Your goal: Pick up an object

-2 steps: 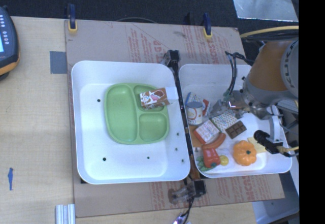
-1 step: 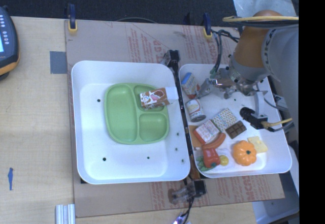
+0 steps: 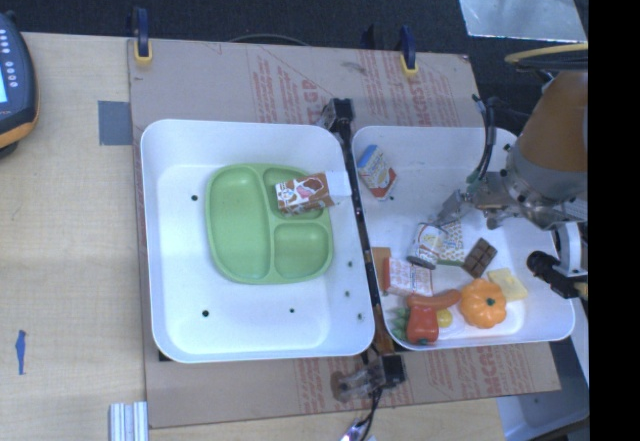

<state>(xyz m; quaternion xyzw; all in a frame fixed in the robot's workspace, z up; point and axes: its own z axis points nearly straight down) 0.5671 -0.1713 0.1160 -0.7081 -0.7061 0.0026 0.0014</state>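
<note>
Camera view looks down on the desk (image 3: 70, 229) with two white bins. I use the orange pumpkin (image 3: 483, 305) in the right bin (image 3: 425, 144) as my marker. The hand (image 3: 452, 210) is up and a bit left of the pumpkin, right by a small packet (image 3: 432, 243). I cannot tell how the hand is set. The packet sits just below the hand, so the next move is likely a short drop down. A brown bar (image 3: 480, 256) lies just above the pumpkin. A green plate (image 3: 268, 223) rests far left of the pumpkin, in the left bin (image 3: 180, 319).
</note>
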